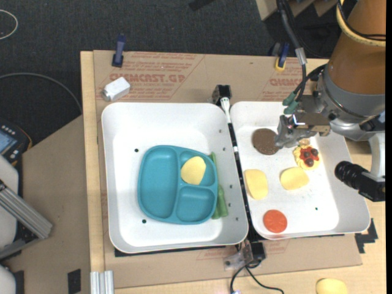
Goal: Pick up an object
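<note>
From the camera above the bench, two white bins sit side by side on a brown board. The left bin (116, 164) holds a teal divided plate (160, 188), and a pale yellow piece (193, 171) lies in the plate's upper right compartment. A green strip (219, 201) rests along the plate's right edge, between the plate and the bin wall.

The right bin (343, 222) carries several small things. A brown round disc (264, 141) lies near its upper left corner. A yellow slice (256, 183) lies below the disc, and a second yellow slice (294, 179) lies just to its right, the two apart. A red round disc (275, 221) sits near the bin's lower edge. A yellow piece with red dots (307, 155) lies above the second slice.

The arm (361, 54) reaches in from the right, and its gripper (285, 141) is low over the right bin, at the brown disc's right edge, just left of the dotted piece. Whether it is parted or closed cannot be told, and nothing is seen gripped in it.

A small white block (116, 89) lies on the board above the left bin.
</note>
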{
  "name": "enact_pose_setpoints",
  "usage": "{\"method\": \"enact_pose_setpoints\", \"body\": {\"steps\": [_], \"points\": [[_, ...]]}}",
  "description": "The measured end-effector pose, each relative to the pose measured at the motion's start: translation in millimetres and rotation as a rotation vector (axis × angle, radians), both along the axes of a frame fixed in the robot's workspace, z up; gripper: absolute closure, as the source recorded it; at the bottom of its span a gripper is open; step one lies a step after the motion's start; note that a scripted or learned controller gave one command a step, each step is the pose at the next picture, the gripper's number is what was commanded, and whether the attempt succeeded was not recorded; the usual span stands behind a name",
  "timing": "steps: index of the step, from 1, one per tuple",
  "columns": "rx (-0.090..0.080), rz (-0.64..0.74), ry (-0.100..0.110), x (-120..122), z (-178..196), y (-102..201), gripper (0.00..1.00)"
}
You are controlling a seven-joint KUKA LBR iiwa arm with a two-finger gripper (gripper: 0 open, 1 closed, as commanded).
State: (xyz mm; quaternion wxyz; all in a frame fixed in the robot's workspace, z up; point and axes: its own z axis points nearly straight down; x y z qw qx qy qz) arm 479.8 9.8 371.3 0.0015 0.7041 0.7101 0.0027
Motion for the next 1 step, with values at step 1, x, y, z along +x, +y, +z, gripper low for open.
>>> {"method": "enact_pose_setpoints", "body": {"steps": [1], "points": [[-0.001, -0.004, 0.000, -0.1, 28.0, 57.7, 1.00]]}}
